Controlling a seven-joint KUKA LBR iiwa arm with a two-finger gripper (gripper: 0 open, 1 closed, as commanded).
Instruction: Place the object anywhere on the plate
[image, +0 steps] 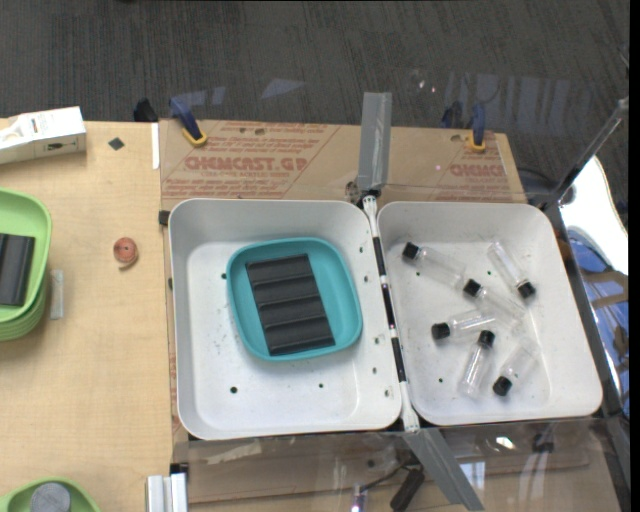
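Vials waiting in the right bin, plate ready in the left; nothing has been carried over yet.

The clear, black-capped vials (462, 324) lie scattered in the right bin (430, 395), from 10 o'clock round to 5 o'clock. The teal plate (240, 290) sits mid-left bin (200, 385), with a dark ribbed insert (290, 303) covering most of it. I cannot tell whether the pincer is apart or together. The main risk, as I judge it, is the pick. The vials are round and slick and would roll away from an off-centre squeeze. The ones toward 5 o'clock lie close enough, possibly touching, that a descent could nudge or catch a neighbour. Carrying toward 9 o'clock, a low pass could clip the raised rims where the bins meet. On release, a vial dropped across the ribs might roll off the plate.
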